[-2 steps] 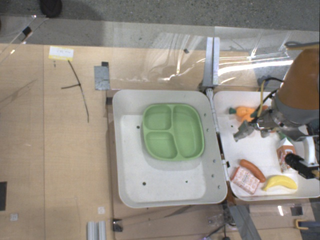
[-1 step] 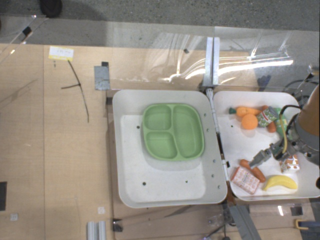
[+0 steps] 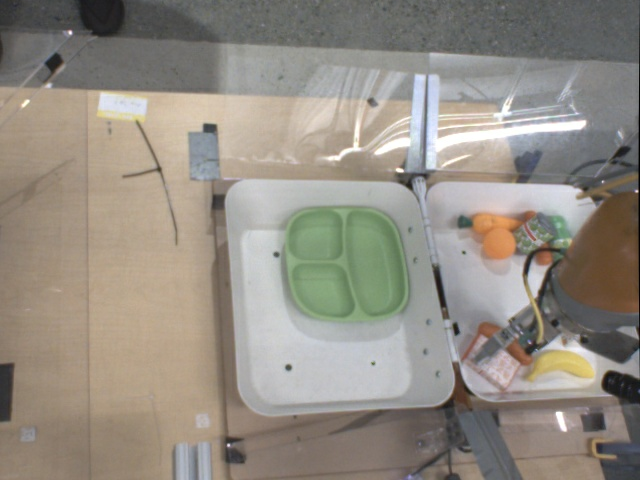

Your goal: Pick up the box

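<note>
The box (image 3: 496, 367) is small, red and white, and lies flat in the front left corner of the right bin (image 3: 455, 286). My gripper (image 3: 513, 341) reaches in from the right and sits low over the box's upper right edge, touching or nearly touching it. The arm's orange band (image 3: 606, 263) and grey wrist hide the bin's right side. The box rests on the bin floor.
A yellow banana (image 3: 560, 366) lies just right of the box. Two orange fruits (image 3: 493, 236) and a green packet (image 3: 545, 231) sit at the back of the right bin. The left bin (image 3: 250, 348) holds a green divided plate (image 3: 348, 263).
</note>
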Action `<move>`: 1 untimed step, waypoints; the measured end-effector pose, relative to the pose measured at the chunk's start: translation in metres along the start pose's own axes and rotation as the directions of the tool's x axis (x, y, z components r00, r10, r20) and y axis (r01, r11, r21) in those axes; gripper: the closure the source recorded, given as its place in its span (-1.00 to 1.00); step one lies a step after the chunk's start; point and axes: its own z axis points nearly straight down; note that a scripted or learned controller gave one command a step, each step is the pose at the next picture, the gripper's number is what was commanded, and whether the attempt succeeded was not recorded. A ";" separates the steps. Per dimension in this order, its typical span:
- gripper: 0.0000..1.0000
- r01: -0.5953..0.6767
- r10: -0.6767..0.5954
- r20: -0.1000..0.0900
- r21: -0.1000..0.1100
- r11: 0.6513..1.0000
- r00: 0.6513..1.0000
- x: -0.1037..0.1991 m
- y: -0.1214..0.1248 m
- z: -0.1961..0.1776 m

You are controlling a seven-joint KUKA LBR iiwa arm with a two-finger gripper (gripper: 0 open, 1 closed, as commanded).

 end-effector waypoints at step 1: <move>-1.00 -0.332 0.332 -0.001 -0.003 0.943 0.943 0.008 0.003 0.010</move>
